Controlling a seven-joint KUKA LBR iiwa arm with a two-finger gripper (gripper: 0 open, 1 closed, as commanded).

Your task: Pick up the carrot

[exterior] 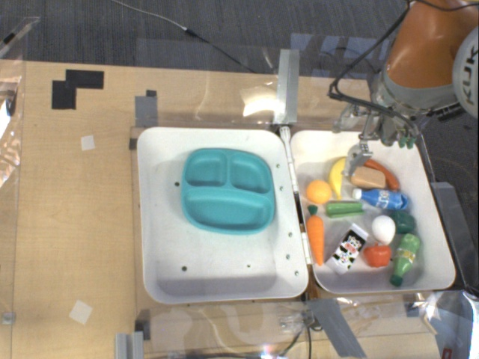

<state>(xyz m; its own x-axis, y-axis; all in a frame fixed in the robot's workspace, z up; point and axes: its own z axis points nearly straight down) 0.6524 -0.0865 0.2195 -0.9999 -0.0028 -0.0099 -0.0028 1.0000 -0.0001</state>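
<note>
The carrot (316, 238) is seen lying in the right bin (441, 264), close along its left wall, with its green top pointing away and its tip toward the near edge. An orange (319, 191) sits just beyond it, and a green stick-shaped item (343, 209) lies across beside its top. A black-and-white carton (349, 248) is placed just to its right, with a tomato (378, 256), an egg (383, 228) and a green bottle (404, 257) further right. A blue bottle (382, 199), a banana (337, 175) and a hot dog (373, 176) are found toward the far end of the bin. The tool (361, 155) is held over that far end, above the banana and hot dog, well apart from the carrot; whether it is released or clenched cannot be told, and nothing is seen grasped in it. A teal divided plate (227, 190) rests in the left bin (161, 275). Both bins are carried by the worktop (67, 223).
</note>
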